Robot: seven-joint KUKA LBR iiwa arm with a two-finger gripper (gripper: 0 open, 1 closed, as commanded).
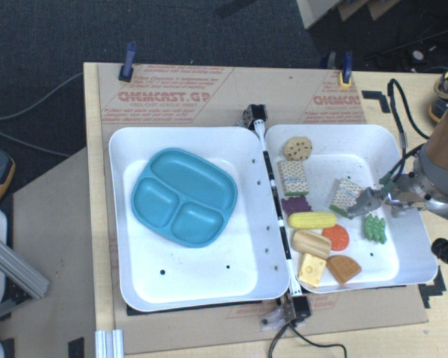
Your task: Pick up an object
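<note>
Your gripper (366,200): fingers' spread cannot be told, tips beside the speckled square cracker (346,194) | right bin (411,263): round cookie (298,148), yellow corn (312,220), knobbly green broccoli (374,228) | left bin (123,222): glossy blue compartment plate (184,196).

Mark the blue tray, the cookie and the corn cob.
blue tray (183,197): camera view, on the divider ridge where its three compartments meet.
cookie (298,148): camera view, middle of its top face.
corn cob (312,220): camera view, midway along its yellow length.
</note>
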